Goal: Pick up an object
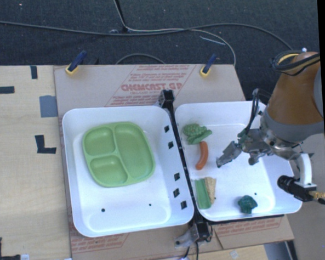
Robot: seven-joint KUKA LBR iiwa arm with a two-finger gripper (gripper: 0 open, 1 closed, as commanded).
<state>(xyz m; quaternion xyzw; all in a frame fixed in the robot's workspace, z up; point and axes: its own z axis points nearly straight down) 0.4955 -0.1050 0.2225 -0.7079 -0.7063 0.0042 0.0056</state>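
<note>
The task names no single object, and four small things lie in the right bin (260,107). Taking the orange sausage-shaped piece (201,155) as landmark: just above it, toward the far rim, sits a leafy green piece (195,133); below it, near the divider between the bins, lies a green strip against a pale tan wedge (206,191), the two touching and hard to separate by eye; farther toward the near right corner rests a dark green broccoli-like lump (247,204), well apart from the sausage.

The gripper (225,158) hangs to the right of the sausage, near it but not touching, its dark fingers pointing toward it. Nothing shows between them. They blur into one dark shape, so whether they are spread or closed I cannot tell. The wrist behind is a tangle of cables and brackets, and the arm's orange band (295,96) is cut off at the right.

Left of the sausage, across the divider, the left bin (76,159) holds a green divided plate (118,153) with three compartments.
</note>
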